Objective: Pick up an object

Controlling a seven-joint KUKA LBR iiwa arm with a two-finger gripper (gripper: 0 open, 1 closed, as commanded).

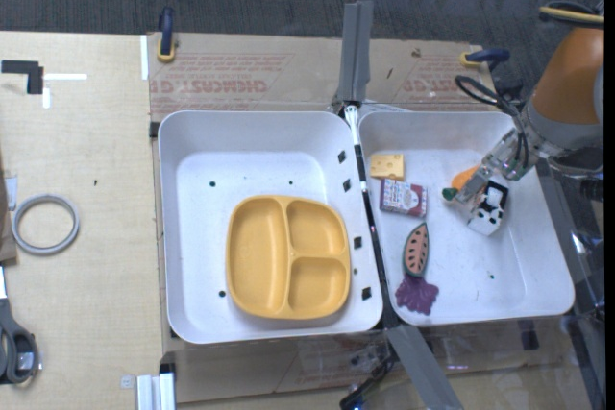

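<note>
Scanning from the left of the frame, a roll of tape [43, 224] lies on the bare bench, well apart from everything. Next comes the left bin [192, 158], bearing a yellow divided plate [288, 256] at its centre. Right of the divider, the right bin [538, 283] holds the loose items: a cheese wedge [387, 166] at its upper left, a small maroon packet [402, 197] just below it, a watermelon slice [415, 250] lower still, and a bunch of purple grapes [417, 296] near the bottom edge.

Further right, an orange carrot-like toy [459, 181] with a green tip sits just beside the gripper [488, 204], at its left, possibly touching it. I cannot tell how the gripper is set; it is too small and blurred against the white floor, and nothing is plainly clamped.

My judgement of the risk: the toy lies off to the gripper's side, not squarely under it, so a closing motion could nudge it away or pinch only its tip, and it would slip out on lifting. The bin's right wall is near too, limiting room to reposition.
</note>
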